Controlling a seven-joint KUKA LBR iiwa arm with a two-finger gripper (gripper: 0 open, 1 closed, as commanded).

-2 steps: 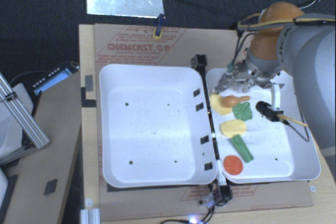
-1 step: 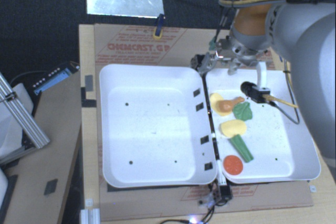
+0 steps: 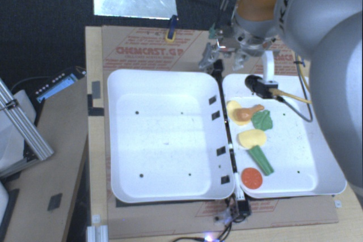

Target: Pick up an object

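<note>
The pincer (image 3: pixel 216 64) hangs over the far rims, between the left bin (image 3: pixel 164 133) and the right bin (image 3: pixel 295 170), toward the far edge of the desk (image 3: pixel 95 65). I cannot tell if it is wide or narrow, and I see no object in it. The things to pick lie in the right bin, along its left wall: an orange piece (image 3: pixel 245 114), a green leafy piece (image 3: pixel 262 120), a yellow piece (image 3: pixel 252 138), a green stick (image 3: pixel 261 159) and a red disc (image 3: pixel 252 178) nearest the front edge. In my judgement the task is hardly begun: choosing one, descending, grasping and lifting are all left.
</note>
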